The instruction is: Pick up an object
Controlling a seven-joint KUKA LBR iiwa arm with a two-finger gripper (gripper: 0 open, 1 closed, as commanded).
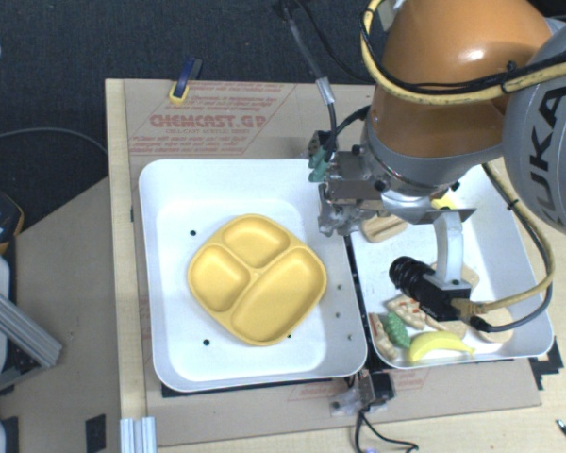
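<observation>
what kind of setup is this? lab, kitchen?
Most likely a robotics lab bench, not a kitchen: a KUKA arm over two white bins, toy items like a yellow divided plate and banana, plus loose cables.

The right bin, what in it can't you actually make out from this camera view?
- Right bin: most of its floor, hidden under the arm.
- Gripper: fingers masked by the wrist; state unclear.
- Pile beside the banana: small, overlapped by a black part.
- Tan block: partly covered.
</observation>
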